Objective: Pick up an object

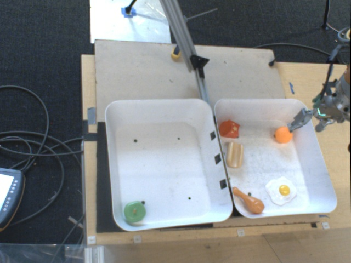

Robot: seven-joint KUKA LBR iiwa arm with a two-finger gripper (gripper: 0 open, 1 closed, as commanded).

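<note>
Beside the pincer point(305, 119), round orange ball point(283, 135)

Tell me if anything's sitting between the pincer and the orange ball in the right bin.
Nothing visible does. The pincer is at the far right side of the right bin, right beside the orange ball. The red piece, the tan block, the fried egg and the drumstick all lie elsewhere.
</note>
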